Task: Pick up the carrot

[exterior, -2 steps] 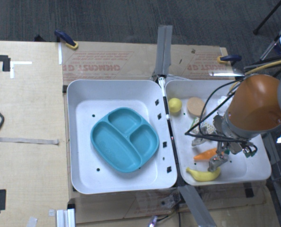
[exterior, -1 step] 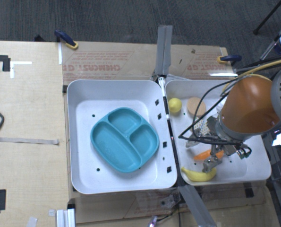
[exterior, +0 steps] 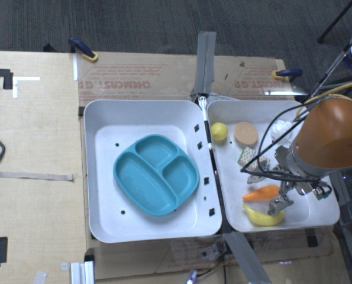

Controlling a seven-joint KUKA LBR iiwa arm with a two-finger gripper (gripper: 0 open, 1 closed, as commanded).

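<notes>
We are seeing the fingers [exterior: 280, 204] of the gripper [exterior: 284, 199] hanging low in the right bin [exterior: 317, 218], but clutter and cables are blurring them, so we cannot tell how far apart they are standing or whether anything is lying between them. They are hovering just right of the carrot [exterior: 261, 193], at its thicker end, and just above the banana [exterior: 262, 216].

The carrot is lying flat on the bin floor with its long axis running left to right, tilting slightly so the right end is sitting a little farther from us than the left. Its narrower tip is pointing left, toward the wall between the bins. It is looking bright orange, smooth, short and tapered.

The yellow banana is curving just near of the carrot, almost touching it. Farther back we are noticing a yellow lemon [exterior: 219, 132] beside the dividing wall, a round tan disc [exterior: 245, 134] to its right, and a small patterned green-and-white piece [exterior: 246, 156] between the disc and the carrot.

The arm's orange band [exterior: 329, 134] is looming over the bin's right side. In the left bin [exterior: 99, 176] a blue divided plate [exterior: 157, 174] is resting.
</notes>
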